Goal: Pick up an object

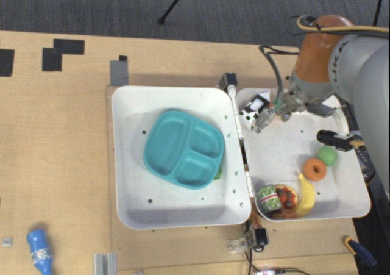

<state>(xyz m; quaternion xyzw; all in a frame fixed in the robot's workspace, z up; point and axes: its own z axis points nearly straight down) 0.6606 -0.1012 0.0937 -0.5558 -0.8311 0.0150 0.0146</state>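
Note:
My gripper [263, 122] hangs low over the far left corner of the right bin [274, 164], near the wall between the two bins, with nothing visibly in it. In the same bin, toward its right and near side, lie an orange ring [315, 169], a green ball [328, 156], a yellow banana [306, 196], a red and green packet [275, 199] and a black elongated object [337, 139]. They all lie well apart from the gripper.
The left bin [131, 146] holds a teal divided plate [184, 147] with a bit of green [217, 175] peeking out under its right edge. A blue object [39, 250] lies on the bench at the near left. The arm reaches in from the right.

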